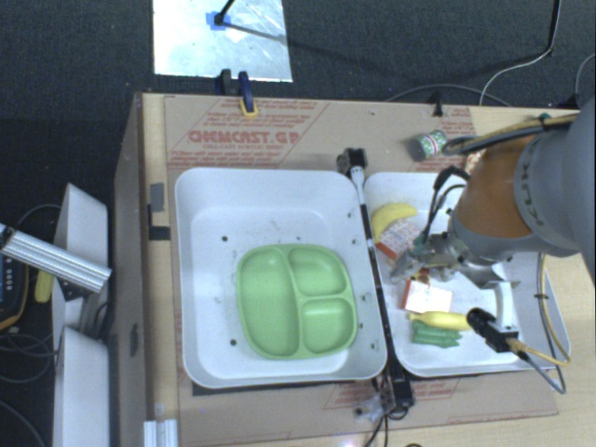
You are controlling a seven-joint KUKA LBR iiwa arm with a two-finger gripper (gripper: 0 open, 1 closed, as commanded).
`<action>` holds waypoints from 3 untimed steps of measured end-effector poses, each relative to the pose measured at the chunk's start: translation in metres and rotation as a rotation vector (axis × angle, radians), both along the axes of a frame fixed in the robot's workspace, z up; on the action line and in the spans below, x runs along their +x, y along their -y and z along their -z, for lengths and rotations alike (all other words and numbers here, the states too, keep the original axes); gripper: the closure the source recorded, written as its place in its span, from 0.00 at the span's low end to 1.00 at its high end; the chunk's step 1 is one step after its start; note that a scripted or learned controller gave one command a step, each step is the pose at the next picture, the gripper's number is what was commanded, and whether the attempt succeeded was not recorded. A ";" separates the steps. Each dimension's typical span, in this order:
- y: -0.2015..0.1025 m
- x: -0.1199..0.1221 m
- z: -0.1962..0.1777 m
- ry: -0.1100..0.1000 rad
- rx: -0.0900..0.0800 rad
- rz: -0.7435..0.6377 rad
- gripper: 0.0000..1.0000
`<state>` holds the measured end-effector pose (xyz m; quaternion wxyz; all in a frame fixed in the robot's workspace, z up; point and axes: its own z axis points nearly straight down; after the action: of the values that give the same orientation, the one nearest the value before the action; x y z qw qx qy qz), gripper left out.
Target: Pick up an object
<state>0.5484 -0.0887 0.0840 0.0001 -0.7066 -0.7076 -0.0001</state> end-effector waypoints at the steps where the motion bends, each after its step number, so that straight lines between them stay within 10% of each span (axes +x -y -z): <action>1: 0.009 0.071 -0.001 0.004 -0.001 -0.003 0.00; 2: -0.003 0.023 0.000 0.000 0.000 0.000 0.00; 3: -0.003 0.024 -0.011 0.003 0.000 0.000 1.00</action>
<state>0.5728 -0.0857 0.0951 -0.0010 -0.7065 -0.7077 -0.0010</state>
